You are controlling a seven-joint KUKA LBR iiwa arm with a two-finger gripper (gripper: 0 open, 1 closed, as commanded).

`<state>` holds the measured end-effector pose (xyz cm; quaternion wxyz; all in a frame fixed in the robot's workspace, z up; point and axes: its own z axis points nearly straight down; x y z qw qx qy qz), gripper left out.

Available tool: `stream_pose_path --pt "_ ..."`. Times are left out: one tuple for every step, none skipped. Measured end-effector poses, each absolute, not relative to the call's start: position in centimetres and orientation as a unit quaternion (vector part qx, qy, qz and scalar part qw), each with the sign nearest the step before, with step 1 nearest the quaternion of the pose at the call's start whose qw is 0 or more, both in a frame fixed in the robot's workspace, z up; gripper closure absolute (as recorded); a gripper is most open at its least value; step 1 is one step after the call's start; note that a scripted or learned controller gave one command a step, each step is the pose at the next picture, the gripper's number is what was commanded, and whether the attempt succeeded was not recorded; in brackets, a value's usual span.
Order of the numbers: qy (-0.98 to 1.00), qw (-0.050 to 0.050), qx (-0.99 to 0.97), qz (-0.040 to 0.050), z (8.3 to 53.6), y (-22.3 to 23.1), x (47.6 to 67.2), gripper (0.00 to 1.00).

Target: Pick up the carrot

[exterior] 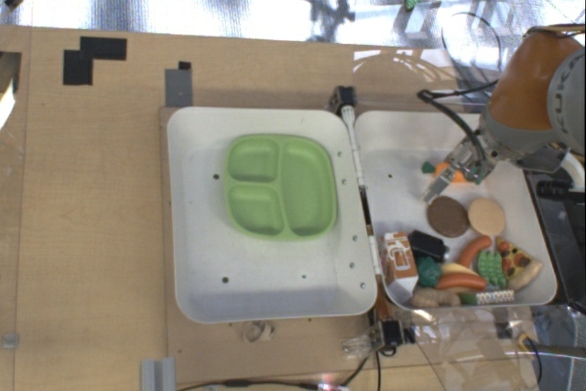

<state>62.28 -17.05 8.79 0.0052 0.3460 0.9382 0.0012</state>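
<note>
The carrot [440, 168] is a small orange piece with a green top. It lies in the upper part of the right bin [394, 142], pointing left. My gripper [456, 176] is low in that bin, right at the carrot's orange end and partly covering it. The arm's orange band sits above it at the right edge. Whether the carrot is held is hidden by the gripper body.
A green divided plate [279, 185] sits in the left bin [197, 270]. Just below the gripper lie a brown disc [448, 216] and a tan disc [487, 217]. Several toy foods, among them a sausage [475, 250] and a pizza slice [521, 265], crowd the right bin's front.
</note>
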Motion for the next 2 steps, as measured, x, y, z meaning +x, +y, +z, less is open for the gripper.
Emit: stream_pose_path --pt "0.939 0.012 0.343 0.0023 10.3 -17.0 62.7 1.0" --pt "0.94 0.01 0.341 0.0055 19.3 -7.2 65.9 1.0"
